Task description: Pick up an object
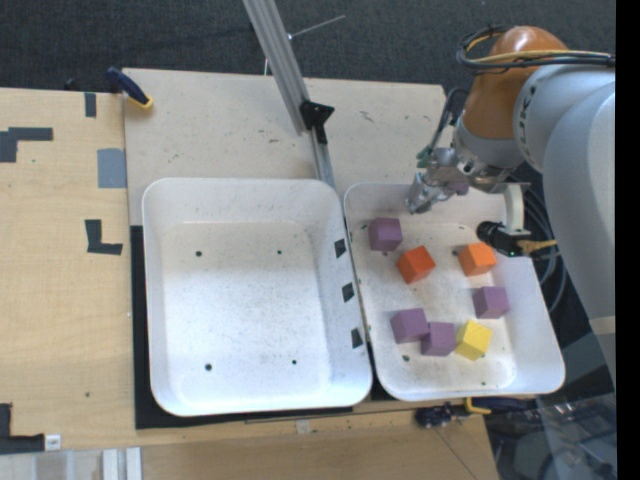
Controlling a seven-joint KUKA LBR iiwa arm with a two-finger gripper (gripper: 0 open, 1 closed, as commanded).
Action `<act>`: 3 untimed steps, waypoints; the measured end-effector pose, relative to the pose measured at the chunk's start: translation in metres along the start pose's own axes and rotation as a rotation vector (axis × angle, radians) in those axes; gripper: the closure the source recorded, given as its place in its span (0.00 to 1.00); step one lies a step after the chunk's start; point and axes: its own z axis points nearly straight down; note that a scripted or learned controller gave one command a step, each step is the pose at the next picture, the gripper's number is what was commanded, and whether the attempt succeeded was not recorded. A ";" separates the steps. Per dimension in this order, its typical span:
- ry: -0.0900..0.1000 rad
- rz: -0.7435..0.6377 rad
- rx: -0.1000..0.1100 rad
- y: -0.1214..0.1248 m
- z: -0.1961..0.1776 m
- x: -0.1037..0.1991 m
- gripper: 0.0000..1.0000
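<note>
1. Where the arm reaches in from the right edge of the frame, its gripper hangs over the upper rim of the right bin, in the upper centre-right of the picture; whether it is spread or pressed together cannot be told, and no object shows between its tips.
2. Just below the gripper, a purple cube lies near the bin's upper left corner.
3. Two orange cubes sit across the middle of that bin, one toward the left and one toward the right, apart from each other.
4. A smaller purple cube lies below the right orange one.
5. Lower in the bin, two purple cubes touch side by side, with a yellow cube just beside them on the right.
6. The left bin fills the centre of the frame, its white floor speckled with a few dark dots.
7. Both bins rest on a pale wooden bench with grey and dark tape patches at the left.
8. A lighter board lies behind the bins, and a blue-and-yellow clamp sits at its upper left corner.
9. A slanted metal rail runs down from the top centre to the gap between the bins.
10. Dark carpet covers the floor along the top of the frame.
</note>
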 end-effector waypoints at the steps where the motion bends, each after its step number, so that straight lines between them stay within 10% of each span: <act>1: 0.001 0.002 -0.005 -0.005 -0.061 0.004 1.00; 3: 0.002 0.000 0.004 -0.036 -0.100 0.048 1.00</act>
